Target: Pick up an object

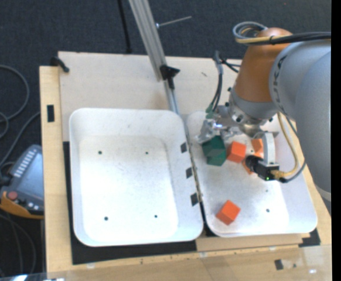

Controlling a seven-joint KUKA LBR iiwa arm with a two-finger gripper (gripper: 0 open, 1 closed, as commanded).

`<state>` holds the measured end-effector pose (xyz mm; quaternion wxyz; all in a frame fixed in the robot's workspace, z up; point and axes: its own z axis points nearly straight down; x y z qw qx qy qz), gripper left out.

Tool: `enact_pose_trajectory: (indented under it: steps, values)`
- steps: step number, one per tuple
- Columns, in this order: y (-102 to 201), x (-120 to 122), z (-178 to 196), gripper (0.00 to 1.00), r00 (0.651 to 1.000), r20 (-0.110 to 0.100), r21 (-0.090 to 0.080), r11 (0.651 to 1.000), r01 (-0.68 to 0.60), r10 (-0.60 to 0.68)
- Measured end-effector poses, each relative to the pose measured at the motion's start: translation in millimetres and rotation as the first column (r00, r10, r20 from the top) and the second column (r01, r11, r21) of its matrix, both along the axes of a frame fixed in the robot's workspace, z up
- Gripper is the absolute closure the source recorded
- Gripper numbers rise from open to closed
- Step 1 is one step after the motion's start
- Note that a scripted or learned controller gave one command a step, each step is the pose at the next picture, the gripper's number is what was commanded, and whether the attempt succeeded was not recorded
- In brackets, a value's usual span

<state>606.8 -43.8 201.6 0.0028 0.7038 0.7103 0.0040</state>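
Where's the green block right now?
The green block sits in the right bin, near its upper left corner, just left of an orange block and under the pincer.

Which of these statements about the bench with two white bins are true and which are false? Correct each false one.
1. A green block lies in the right bin. True.
2. The left bin holds three orange blocks. False: the orange blocks lie in the right bin.
3. One orange block lies apart from the others, toward the right bin's near edge. True.
4. The arm hangs over the left bin. False: it is over the right bin, above the green block and another orange block.
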Motion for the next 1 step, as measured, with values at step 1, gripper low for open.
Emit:
enact_pose_trajectory:
  steps: [1]
  values:
    - [58.3,12.5,54.8,1.0,1.0,-0.003,-0.001,1.0,0.001,-0.001]
